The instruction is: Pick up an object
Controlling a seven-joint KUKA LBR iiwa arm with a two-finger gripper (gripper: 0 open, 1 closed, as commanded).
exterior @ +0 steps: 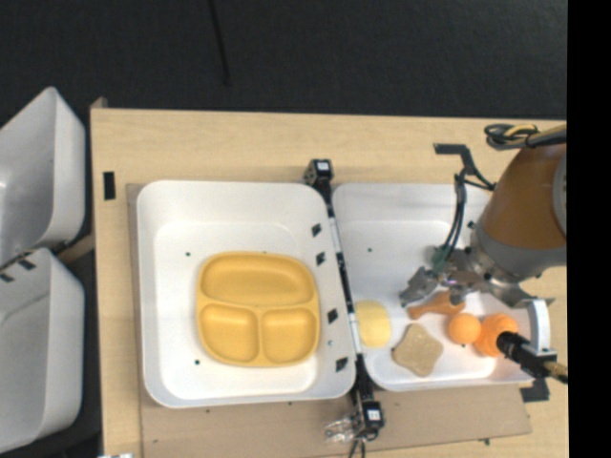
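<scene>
White left bin [162,284]: holds one yellow tray [258,306] with three compartments, one long across the top and two smaller below; nothing lies in them.
Divider: the two bins touch along a middle seam fitted with small black clips [336,289].
White right bin [401,218]: its near end holds a pale yellow round piece [372,323] against the left wall, a tan bread-like slice [417,348] just right of it, then an orange ball [463,328] and a second orange item [496,334] near the right wall. A flat orange-brown piece [437,305] lies just above the slice.
Arm [525,208]: comes in from the right, its orange band above the grey wrist, bent down over the right bin's near half.
Gripper [441,282]: low over the bin, above the flat orange-brown piece; whether the claw is spread or pressed together I cannot tell, and nothing shows pinched in it.
Writing: none I can read.
</scene>
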